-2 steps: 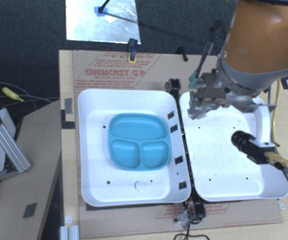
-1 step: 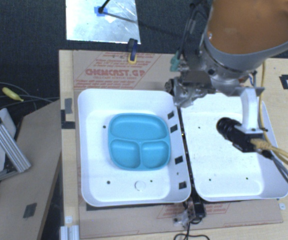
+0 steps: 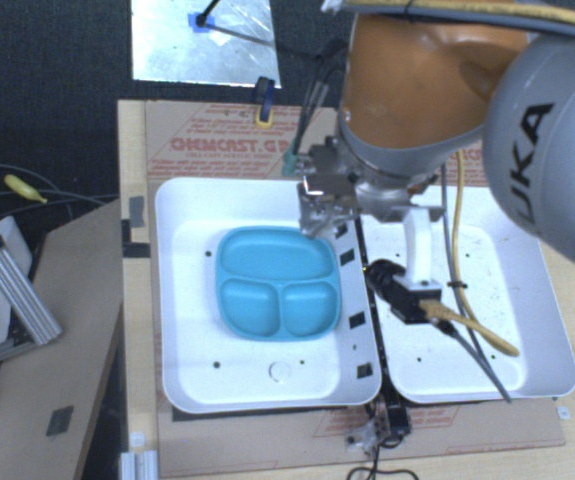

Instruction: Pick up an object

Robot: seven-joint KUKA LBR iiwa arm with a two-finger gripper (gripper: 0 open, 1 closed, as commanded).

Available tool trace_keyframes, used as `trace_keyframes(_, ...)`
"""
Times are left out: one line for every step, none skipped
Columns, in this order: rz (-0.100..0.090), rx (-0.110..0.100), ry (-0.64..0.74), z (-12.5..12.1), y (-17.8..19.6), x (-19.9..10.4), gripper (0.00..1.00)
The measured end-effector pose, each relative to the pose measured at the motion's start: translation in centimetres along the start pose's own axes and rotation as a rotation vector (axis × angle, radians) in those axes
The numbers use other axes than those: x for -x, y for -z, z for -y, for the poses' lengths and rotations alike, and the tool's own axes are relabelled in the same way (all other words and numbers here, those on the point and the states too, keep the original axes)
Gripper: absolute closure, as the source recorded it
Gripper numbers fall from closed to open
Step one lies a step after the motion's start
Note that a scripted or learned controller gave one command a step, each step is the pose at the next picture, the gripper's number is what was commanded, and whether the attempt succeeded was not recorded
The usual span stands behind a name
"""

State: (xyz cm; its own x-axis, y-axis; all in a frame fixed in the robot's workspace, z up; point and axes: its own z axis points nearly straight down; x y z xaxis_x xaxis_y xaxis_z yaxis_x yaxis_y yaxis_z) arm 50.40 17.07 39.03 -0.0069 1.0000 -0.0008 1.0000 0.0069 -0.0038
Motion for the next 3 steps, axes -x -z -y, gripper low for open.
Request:
trace_keyframes(-0.002,0.006,0.005,0.0,1.5,0.2,1.00)
trace_keyframes(-0.002,0.008,-0.009,1.8,4.0,5.2,1.00)
trace_keyframes(-0.002,0.010,-0.008,1.8,7.7,7.2,1.00)
